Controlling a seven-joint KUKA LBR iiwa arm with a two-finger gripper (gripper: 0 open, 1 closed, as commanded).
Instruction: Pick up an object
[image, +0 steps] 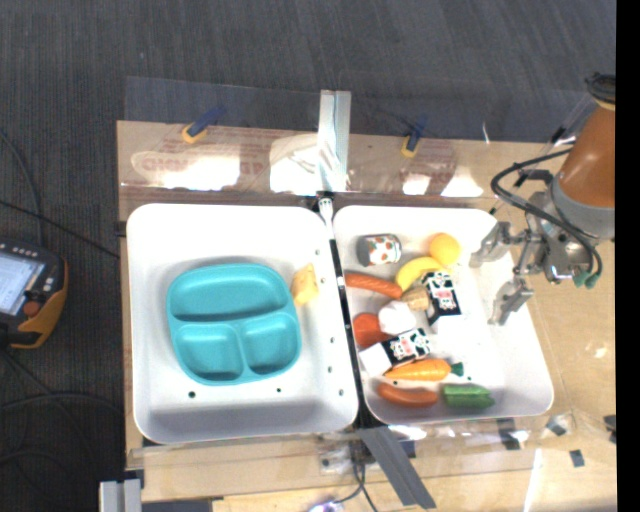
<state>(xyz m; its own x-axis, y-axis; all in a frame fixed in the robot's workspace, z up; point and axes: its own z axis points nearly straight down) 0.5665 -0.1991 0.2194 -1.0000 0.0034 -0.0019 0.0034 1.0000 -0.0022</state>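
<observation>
stage: pre-grasp | end effector (503, 272): fingers spread wide, nothing held, above right bin (520, 375) edge | toys (415, 330) untouched | remaining: descend, grasp, lift

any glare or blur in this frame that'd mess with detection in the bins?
Camera view: strong glare on the clear sheet behind the bins, washed to white in patches; both white bins run bright, the right bin floor near blown out with faint shadows; the gripper looks soft and slightly blurred; the teal tray and the toy food are sharp and well lit.
</observation>
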